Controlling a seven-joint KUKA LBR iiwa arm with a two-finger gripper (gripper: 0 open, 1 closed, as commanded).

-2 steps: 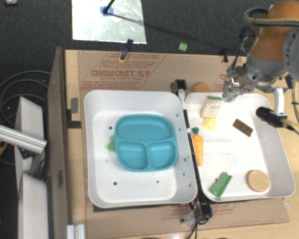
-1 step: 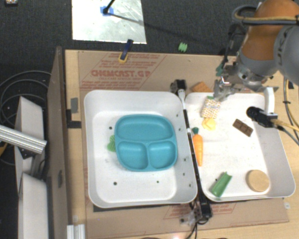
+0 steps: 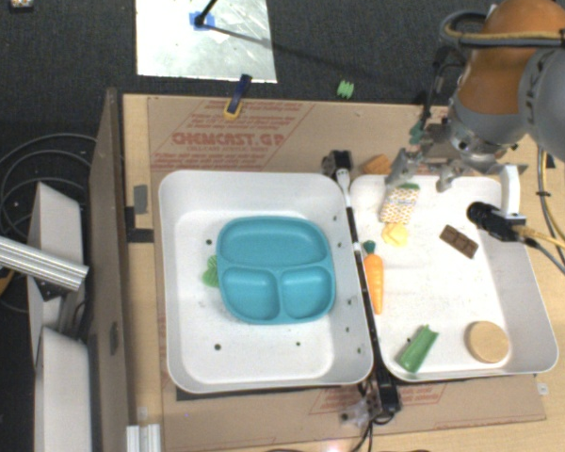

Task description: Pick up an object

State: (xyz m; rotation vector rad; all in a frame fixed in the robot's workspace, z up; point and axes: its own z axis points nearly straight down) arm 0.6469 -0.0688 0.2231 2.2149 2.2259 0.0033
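Observation:
My gripper (image 3: 422,175) hangs over the back of the right bin (image 3: 523,281), and its two fingers stand apart with nothing between them. Just below the left finger (image 3: 401,169) lies a white speckled packet (image 3: 400,205), with a small yellow piece (image 3: 394,235) in front of it. Whether that finger touches the packet I cannot tell. A brown bar (image 3: 459,241) lies to the right. An orange carrot (image 3: 374,281) rests along the bin's left wall. A green piece (image 3: 417,348) and a round tan disc (image 3: 488,341) sit near the front.
The left bin (image 3: 184,347) holds a blue divided plate (image 3: 275,269) with a green item (image 3: 210,271) peeking out at its left side. An orange thing (image 3: 377,165) lies at the back rim between the bins. Cables and a black fitting (image 3: 494,219) hang by the arm.

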